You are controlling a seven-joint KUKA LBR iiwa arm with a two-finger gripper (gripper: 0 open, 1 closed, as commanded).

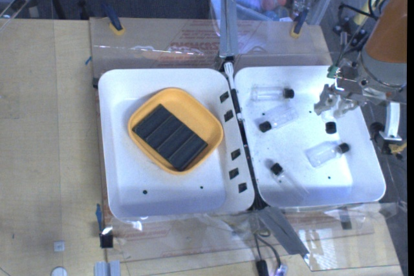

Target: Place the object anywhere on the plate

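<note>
Clear, black-capped bottles (pixel 273 93) lie in your right bin (pixel 362 187).
Gripper (pixel 336 102) hovers there; finger state unreadable; yellow plate (pixel 210 126) left.

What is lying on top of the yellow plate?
A dark ribbed rectangular pad lies on the yellow plate, covering its middle. The plate surface beneath the pad is hidden.

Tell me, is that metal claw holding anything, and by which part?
Nothing shows between the fingers of the gripper; it hovers over the right white bin, near small clear black-capped bottles.

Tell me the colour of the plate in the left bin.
Yellow-orange, with a dark ribbed pad on it; the plate shows best in the camera view.
</note>
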